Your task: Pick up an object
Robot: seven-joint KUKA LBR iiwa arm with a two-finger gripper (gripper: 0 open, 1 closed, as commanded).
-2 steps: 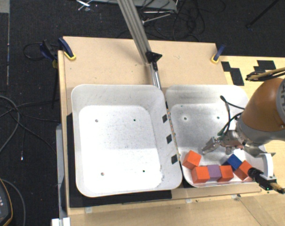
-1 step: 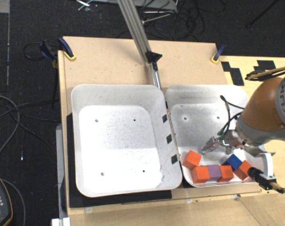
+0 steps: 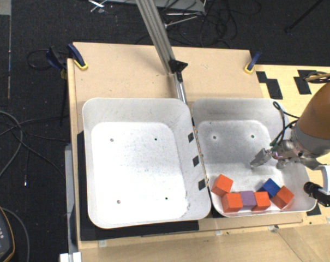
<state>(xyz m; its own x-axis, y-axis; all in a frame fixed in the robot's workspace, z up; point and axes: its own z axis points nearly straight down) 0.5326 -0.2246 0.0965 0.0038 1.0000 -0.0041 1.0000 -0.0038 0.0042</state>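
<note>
**Closing in on the blocks in the right bin**

Reaching in from the right, the arm [image 3: 317,121] holds its gripper [image 3: 261,158] low over the right bin [image 3: 230,113], above bare floor towards that bin's right wall. Its metal fingers look slightly parted with nothing between them, so no object is held yet.

The candidates lie clustered along the right bin's near edge, towards its near right corner. An orange block [image 3: 222,184] sits a little apart at the left end of the cluster. Behind the rim stand a second orange block [image 3: 232,202], a purple block [image 3: 247,200] and a third orange block [image 3: 262,200], touching one another in a row. A blue block [image 3: 271,186] and one more orange block [image 3: 283,197] crowd the corner. The left bin [image 3: 94,113] offers no target.

My judgement is that the lone orange block at the left end is the best pick: it has free space on several sides, so the fingers can straddle it without nudging a neighbour. The row against the rim is harder, since a finger would have to wedge between touching blocks or scrape the wall. To do the step well, centre the gripper above the chosen block, align the fingers with two flat faces, descend fully to the bin floor, then close before lifting straight up.
</note>
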